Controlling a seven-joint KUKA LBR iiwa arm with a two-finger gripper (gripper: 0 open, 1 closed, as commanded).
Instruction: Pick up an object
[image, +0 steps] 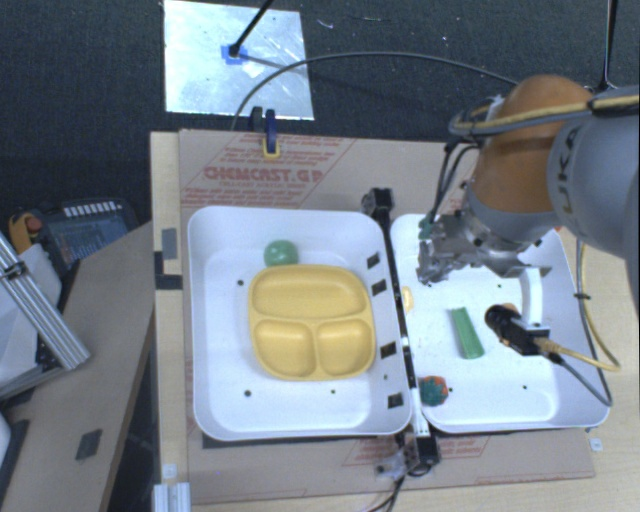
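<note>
My gripper (429, 268) hangs over the upper left part of the right bin (520, 405), under the grey arm with its orange band. A green rectangular block (465, 332) lies flat in the middle of that bin, below and right of the gripper. Near the bin's lower left corner sits a small teal and orange object (432, 390). A small yellow piece (405, 297) lies by the bin's left wall, just left of the gripper. A bit of orange (509, 309) peeks out beside the arm's hardware.
The left bin (215, 330) holds a yellow compartment tray (308, 320), with a green ball (281, 252) behind it. A black divider (391, 290) runs between the bins. A black cylinder with a yellow cable (512, 331) hangs off the arm over the right bin.
</note>
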